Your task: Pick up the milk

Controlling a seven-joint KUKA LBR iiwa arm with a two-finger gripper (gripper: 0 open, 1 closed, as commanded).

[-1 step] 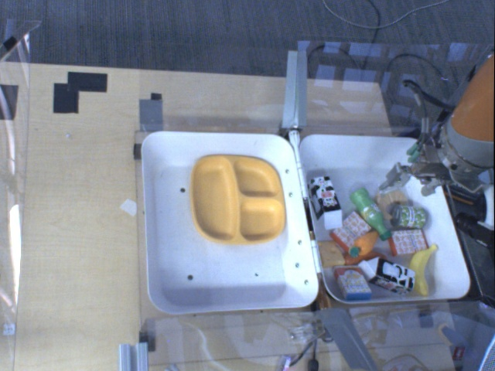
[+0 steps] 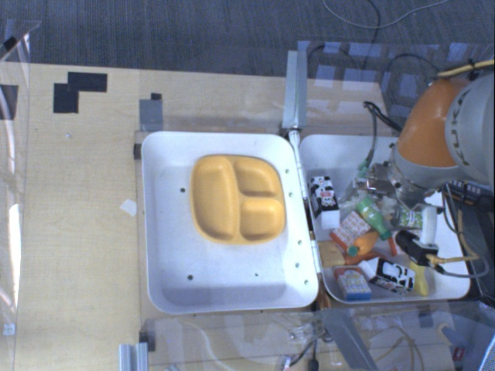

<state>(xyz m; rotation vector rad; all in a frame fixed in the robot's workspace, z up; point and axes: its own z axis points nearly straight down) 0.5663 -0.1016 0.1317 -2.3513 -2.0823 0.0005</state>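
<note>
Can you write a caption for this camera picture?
Robot arm reaches over a toy-filled bin; milk carton waits by its edge.

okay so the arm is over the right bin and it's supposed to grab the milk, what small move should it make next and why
Probably shift toward the left wall of the right bin. The milk, a small cow-patterned carton, sits there beside the divider, while the gripper hangs over the pile of packets nearer the middle. It should line up above the carton before descending.

The left bin (image 2: 166, 230) is offering open floor all round the yellow tray (image 2: 236, 198). The right bin (image 2: 329, 149) is crowding up — the milk carton (image 2: 322, 194) is sitting against its left wall, with the green bottle (image 2: 373, 216), carrot (image 2: 362, 244) and small boxes packing the near half, the arm (image 2: 445, 130) looming overhead.
</note>
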